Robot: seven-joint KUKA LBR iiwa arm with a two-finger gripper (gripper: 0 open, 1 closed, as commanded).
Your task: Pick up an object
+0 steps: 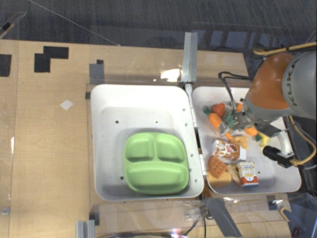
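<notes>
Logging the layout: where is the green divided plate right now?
The green plate lies in the left bin, toward its front edge, close to the divider beside the right bin.

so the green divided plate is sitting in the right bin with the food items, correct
Not quite: the camera view shows the green divided plate alone in the left bin. The food items lie in the right bin, where the arm reaches.
</notes>
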